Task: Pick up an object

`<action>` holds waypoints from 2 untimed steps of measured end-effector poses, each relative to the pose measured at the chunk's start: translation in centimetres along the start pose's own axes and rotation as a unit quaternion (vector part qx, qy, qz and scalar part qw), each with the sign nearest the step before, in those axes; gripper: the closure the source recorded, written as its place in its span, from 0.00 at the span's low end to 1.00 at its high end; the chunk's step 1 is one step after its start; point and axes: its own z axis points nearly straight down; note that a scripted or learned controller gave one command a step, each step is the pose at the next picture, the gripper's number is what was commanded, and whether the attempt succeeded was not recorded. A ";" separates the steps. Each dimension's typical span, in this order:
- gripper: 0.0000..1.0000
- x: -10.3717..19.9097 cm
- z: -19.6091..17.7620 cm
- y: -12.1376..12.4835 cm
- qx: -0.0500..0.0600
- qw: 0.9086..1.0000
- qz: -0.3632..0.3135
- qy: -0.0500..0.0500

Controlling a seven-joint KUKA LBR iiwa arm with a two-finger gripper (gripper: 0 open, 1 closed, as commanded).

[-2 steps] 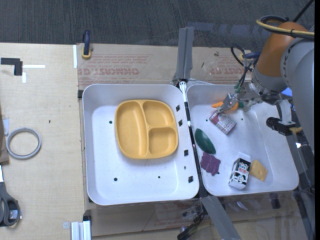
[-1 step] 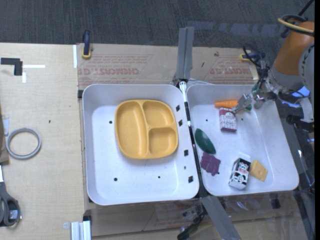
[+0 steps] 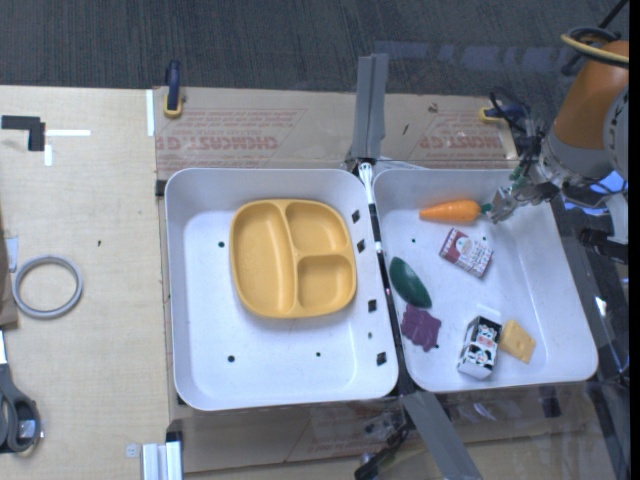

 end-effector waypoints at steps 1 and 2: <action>0.00 0.2 0.1 0.1 0.001 1.000 -0.001 0.002; 0.00 3.3 -7.7 0.8 -0.002 1.000 0.028 0.001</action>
